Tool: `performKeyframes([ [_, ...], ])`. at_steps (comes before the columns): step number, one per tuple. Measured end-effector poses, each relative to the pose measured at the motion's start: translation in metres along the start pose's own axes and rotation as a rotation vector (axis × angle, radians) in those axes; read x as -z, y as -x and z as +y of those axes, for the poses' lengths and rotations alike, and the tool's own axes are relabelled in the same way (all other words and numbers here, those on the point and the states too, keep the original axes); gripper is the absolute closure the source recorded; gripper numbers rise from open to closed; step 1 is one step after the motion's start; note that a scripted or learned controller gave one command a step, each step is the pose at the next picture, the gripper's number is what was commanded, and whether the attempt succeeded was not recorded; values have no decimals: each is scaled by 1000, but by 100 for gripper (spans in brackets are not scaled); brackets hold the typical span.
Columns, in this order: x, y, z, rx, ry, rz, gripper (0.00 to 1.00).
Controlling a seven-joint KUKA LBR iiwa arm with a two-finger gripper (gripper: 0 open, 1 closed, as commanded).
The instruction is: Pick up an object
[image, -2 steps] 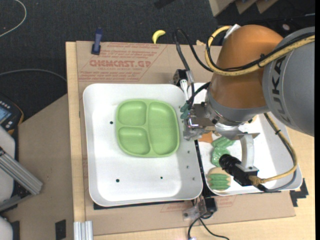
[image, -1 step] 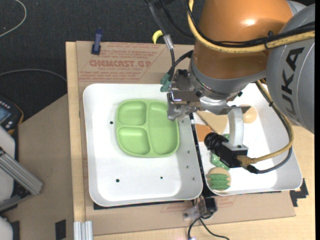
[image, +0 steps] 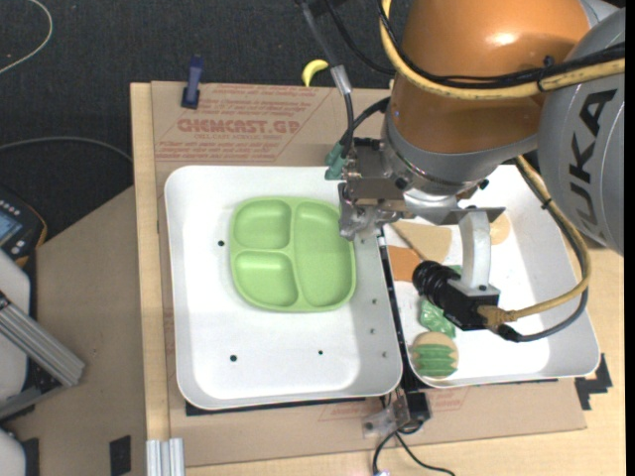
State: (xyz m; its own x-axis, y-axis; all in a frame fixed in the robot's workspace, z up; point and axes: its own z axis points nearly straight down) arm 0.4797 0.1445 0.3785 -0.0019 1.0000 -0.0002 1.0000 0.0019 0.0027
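At the left of the frame, the left bin [image: 198, 266] held a pale green divided plate [image: 293, 253], lying flat a little above the bin's centre, its right edge close to the wall shared with the right bin [image: 566, 350]. The plate looked like moulded plastic: light, stiff and glossy, so probably slippery on its broad faces. Its three shallow compartments were split by raised ribs, and the rolled outer rim was likely the best place to take hold, one finger inside a compartment and one outside. Lying so flat against the bin floor, it would probably resist a plain top-down pinch.

Moving right, the gripper [image: 359, 221] hung at the middle of the frame, over the plate's upper right corner and the divider between the bins. Whether it was released or clenched could not be told, because the wrist body covered its tip, and nothing was visibly held.

Further right, in the right bin, lay smaller things partly hidden under the arm: a flat tan piece [image: 433, 238], an orange piece [image: 400, 261] just beside the divider, a green ridged item [image: 433, 315] and a round green-and-tan toy [image: 434, 353] near the lower edge. These looked like light play-food pieces, small enough to span across their width. The round one might roll under a poor pinch.
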Motion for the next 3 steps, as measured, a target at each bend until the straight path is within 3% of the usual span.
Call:
performKeyframes([
  [3, 30, -1, 1, 2, 5, 0, 100],
])
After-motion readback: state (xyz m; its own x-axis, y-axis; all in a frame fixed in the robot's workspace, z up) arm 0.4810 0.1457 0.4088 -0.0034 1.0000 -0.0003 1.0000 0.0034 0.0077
